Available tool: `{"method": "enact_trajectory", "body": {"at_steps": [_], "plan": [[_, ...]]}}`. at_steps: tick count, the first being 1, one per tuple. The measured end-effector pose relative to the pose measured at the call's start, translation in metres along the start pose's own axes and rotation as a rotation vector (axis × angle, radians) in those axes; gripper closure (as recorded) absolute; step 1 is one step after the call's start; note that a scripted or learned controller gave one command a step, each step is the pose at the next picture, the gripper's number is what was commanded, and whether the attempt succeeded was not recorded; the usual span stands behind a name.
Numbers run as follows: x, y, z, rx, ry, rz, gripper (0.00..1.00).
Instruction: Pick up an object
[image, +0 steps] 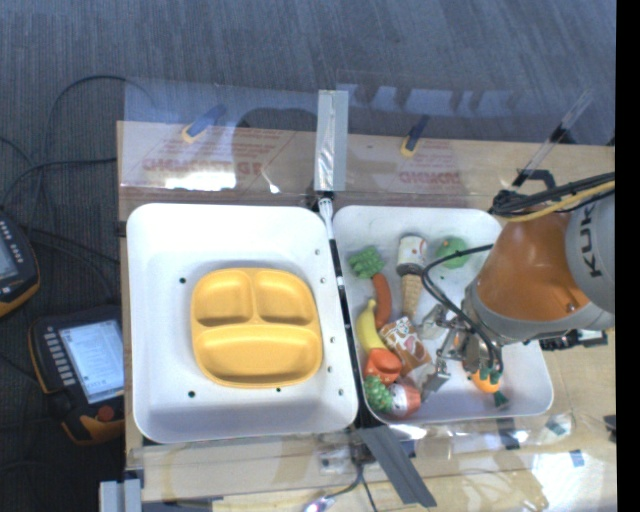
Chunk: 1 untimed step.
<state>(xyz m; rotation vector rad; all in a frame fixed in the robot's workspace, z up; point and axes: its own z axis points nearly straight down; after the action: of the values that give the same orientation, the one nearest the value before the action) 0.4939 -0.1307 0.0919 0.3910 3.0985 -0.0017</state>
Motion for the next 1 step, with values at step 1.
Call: {"method": "enact_trajectory", "body": {"at_steps": [1], "plan": [[-0.0359,0.0393,0.0014,0.006,0.004,0.206,0.0]]}}
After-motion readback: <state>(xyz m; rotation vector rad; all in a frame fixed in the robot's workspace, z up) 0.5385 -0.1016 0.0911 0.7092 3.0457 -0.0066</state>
